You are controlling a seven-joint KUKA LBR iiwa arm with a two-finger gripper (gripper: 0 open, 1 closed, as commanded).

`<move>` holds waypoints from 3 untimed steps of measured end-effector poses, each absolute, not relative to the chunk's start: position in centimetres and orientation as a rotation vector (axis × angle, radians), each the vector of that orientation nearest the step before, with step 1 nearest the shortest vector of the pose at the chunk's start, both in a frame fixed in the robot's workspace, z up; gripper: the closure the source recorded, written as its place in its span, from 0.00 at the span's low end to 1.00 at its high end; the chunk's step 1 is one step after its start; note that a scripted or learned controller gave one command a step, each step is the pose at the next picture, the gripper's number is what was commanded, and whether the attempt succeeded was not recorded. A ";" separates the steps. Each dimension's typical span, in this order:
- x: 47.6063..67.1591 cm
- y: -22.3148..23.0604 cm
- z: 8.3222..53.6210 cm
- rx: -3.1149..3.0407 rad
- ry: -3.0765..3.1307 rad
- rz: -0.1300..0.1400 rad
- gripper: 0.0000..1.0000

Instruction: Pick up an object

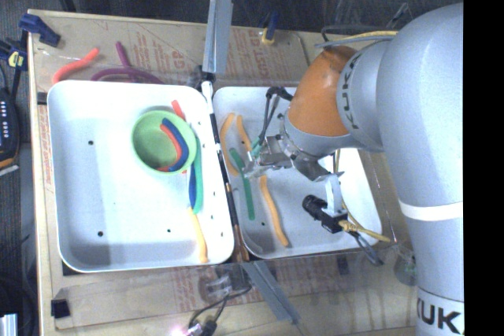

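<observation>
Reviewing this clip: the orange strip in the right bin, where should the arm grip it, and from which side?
Probably the orange strip is best pinched across its narrow width at its lower half, coming straight down from above. It lies flat and long on the right bin's floor, and that stretch sits apart from the green strip and bin walls, while its upper end crowds the gripper.

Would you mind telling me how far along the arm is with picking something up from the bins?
Done: the arm has reached into the right bin, and its hand sits low at the bin's left side, by the green strip and orange strip. In hand: nothing visibly; I cannot tell whether it grips either strip. Left: secure a grasp and lift. The green bowl in the left bin lies untouched.
</observation>
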State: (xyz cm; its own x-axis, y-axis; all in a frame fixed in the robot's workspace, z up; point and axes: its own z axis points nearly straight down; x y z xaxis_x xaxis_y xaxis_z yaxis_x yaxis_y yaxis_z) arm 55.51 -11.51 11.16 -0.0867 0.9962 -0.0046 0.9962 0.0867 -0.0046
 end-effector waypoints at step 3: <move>55.5 -11.5 12.1 2.115 2.322 -0.015 0.00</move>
